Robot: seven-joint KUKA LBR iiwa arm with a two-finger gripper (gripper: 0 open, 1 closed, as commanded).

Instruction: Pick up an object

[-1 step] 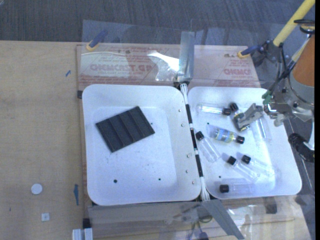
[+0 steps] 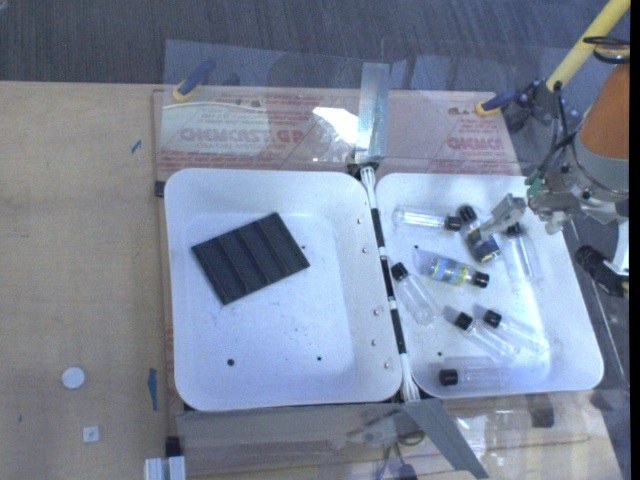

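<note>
Right now the arm (image 2: pixel 600 138) is reaching in from the right side of the table (image 2: pixel 70 218) and holding its pincer (image 2: pixel 492 230) low over the right bin (image 2: pixel 580 358), near that bin's far edge. Whether the pincer is apart or together I cannot tell; its tip is sitting right at a dark-capped vial (image 2: pixel 484 246), with no clear sight of anything between its tips.

Several clear vials are lying scattered in the right bin: one near the far edge (image 2: pixel 425 218), one with a yellowish label (image 2: pixel 450 271) toward the middle, one close to the divider (image 2: pixel 412 293), and more near the front edge (image 2: pixel 480 374). A dark ribbed mat (image 2: pixel 250 257) is lying flat in the left bin (image 2: pixel 200 378).

To do this well, the pincer is probably best brought straight down across a vial's narrow body, since round, smooth tubes are likely to roll or slip aside.

Clear plastic sheets (image 2: pixel 260 133) are standing behind the bins, clipped at the corners, and grey carpet (image 2: pixel 300 8) is showing beyond the table's far edge.
</note>
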